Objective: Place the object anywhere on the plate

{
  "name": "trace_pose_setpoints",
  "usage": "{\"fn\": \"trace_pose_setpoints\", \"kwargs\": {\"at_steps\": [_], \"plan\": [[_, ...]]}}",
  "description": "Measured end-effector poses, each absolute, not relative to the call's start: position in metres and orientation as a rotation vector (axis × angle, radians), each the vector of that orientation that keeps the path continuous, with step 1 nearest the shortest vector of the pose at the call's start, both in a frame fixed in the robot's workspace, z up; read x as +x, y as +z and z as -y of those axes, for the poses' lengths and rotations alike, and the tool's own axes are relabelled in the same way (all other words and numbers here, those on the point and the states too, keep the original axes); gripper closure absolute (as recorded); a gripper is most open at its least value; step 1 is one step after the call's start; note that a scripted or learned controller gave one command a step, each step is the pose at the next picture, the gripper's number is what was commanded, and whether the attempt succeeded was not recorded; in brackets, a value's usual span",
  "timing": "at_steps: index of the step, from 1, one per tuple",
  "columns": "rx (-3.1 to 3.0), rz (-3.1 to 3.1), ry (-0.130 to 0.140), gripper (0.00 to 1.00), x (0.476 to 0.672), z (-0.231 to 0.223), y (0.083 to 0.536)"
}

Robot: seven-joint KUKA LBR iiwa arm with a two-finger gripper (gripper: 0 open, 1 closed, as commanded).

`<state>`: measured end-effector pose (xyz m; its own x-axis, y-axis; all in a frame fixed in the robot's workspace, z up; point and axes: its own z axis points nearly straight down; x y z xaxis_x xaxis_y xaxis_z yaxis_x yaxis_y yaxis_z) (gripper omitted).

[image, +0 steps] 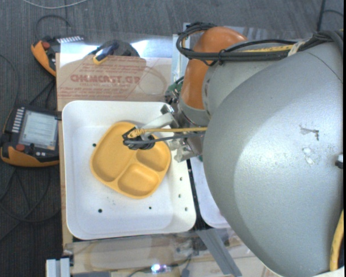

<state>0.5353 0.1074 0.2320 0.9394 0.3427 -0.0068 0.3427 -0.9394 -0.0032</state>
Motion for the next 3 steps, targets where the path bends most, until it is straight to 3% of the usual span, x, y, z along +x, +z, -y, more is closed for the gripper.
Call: {"fn": "trace_pose_setpoints", "kwargs": {"at_steps": [1, 2, 3], "plan": [[-3.124, 0.329, 0.013, 1.00, 0.482, -0.123, 0.205], [-3.129, 0.343, 0.009, 1.00, 0.516, -0.040, 0.188], [-3.116, 0.434, 0.005, 1.00, 0.539, -0.022, 0.307]]}}
